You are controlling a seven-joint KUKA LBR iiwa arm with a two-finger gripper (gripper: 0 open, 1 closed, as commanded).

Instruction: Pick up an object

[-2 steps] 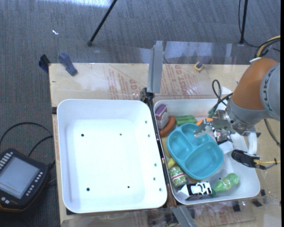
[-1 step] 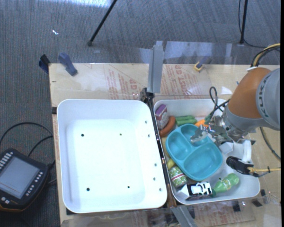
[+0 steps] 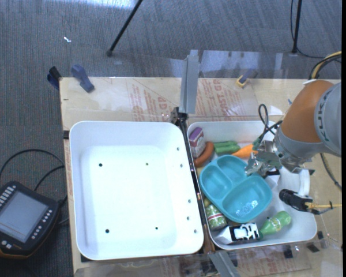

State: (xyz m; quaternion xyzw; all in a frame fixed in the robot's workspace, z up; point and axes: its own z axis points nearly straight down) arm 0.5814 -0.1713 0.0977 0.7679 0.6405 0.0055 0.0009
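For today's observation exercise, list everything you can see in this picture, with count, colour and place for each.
Bins: two, white, side by side on the bench.
Divided plate: one, blue, middle of right bin.
Small carton: one, purple and white, right bin's far left corner.
Sausage: one, orange-brown, beside carton.
Green item: one, right bin's far side.
Carrot: one, orange, beside it.
Green bottle: one, right bin's near edge.
Pendant: one, grey, floor left.
Arm: one, grey-orange, right.
Hand: one, over plate's right rim.

The grey arm (image 3: 311, 126) reaches in from the right, pincer (image 3: 259, 161) lowered.
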